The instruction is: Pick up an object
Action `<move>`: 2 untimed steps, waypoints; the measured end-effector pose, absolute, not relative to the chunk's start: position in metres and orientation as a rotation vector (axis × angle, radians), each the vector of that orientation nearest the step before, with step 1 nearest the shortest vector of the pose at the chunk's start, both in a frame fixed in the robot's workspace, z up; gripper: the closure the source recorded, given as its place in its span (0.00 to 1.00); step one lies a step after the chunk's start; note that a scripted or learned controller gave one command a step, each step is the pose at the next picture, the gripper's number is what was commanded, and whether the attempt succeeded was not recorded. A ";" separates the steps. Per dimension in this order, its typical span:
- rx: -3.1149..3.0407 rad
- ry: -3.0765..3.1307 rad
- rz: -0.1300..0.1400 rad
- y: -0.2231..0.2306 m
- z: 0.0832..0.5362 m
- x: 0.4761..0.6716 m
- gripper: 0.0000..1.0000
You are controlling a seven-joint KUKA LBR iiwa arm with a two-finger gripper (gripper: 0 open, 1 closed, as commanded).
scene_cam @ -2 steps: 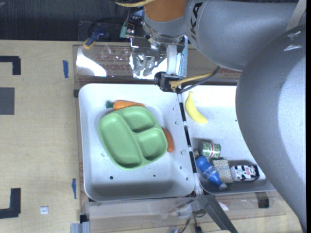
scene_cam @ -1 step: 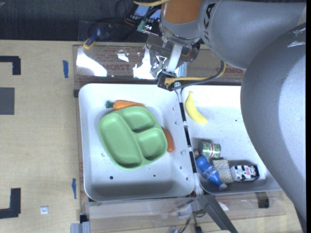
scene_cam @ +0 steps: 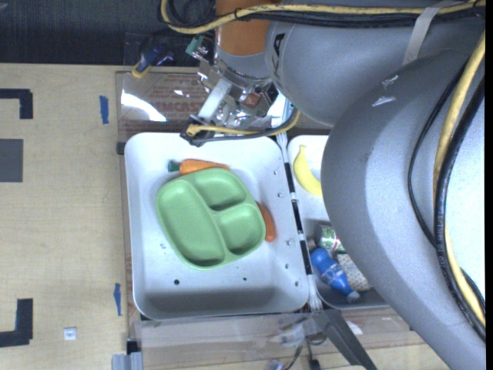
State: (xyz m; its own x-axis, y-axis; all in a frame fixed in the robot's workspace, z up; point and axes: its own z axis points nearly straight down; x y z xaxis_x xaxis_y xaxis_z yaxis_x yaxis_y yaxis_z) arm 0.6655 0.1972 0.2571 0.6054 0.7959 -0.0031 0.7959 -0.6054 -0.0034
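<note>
The claw hangs over the far rim of the left bin; I cannot tell its grip. The green tray lies in that bin, nearer me, apart from it

— What sort of place is shown?
— A robotics lab is indicated: 2 white bins are fixed on a plywood bench marked with black squares and blue tape.
</note>
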 end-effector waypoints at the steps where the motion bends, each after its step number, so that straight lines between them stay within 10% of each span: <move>1: -2.319 -2.122 -0.005 0.167 0.349 0.660 1.00; 2: -2.389 -2.037 0.003 0.186 0.297 0.657 1.00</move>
